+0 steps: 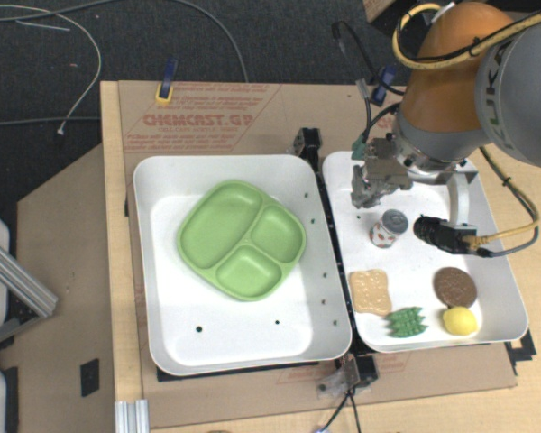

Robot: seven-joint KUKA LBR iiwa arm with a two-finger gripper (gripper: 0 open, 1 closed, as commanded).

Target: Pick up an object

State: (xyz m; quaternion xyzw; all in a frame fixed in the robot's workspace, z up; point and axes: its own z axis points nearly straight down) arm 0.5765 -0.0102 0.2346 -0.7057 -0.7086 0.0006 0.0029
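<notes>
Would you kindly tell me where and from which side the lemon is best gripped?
Probably across the lemon's middle, coming straight down: it is rounded, and the brown cookie and bin wall sit close beside it.

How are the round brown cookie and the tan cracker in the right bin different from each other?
The brown cookie is round and dark; the tan cracker is roughly square and pale. The cookie lies toward the right bin's right side, just above a yellow lemon; the cracker lies by the bin's left wall, just above a green leafy piece. Both lie flat in the same bin, apart from the gripper.
</notes>
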